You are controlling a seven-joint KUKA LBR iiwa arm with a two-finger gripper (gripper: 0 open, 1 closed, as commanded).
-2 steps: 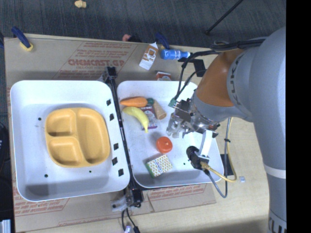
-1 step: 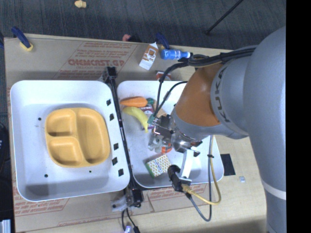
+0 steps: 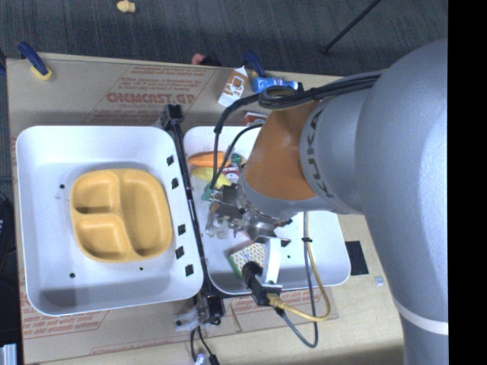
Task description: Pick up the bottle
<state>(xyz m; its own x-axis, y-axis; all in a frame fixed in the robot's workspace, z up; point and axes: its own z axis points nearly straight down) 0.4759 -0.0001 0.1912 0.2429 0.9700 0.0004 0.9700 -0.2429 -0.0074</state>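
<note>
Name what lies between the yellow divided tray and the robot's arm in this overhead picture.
In the camera view, the left bin's white wall and the black clipped divider between the bins lie between the yellow tray and the arm.

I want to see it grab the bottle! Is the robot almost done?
Not yet. The arm has reached down into the right bin, among the cluttered items, so that part looks done. No bottle can be seen lifted. Grabbing and raising it is left. The yellow tray sits in the left bin.

Single fixed camera above bench (image 3: 114, 90), looking down at slant on both bins, arm (image 3: 365, 150) entering from right
</note>
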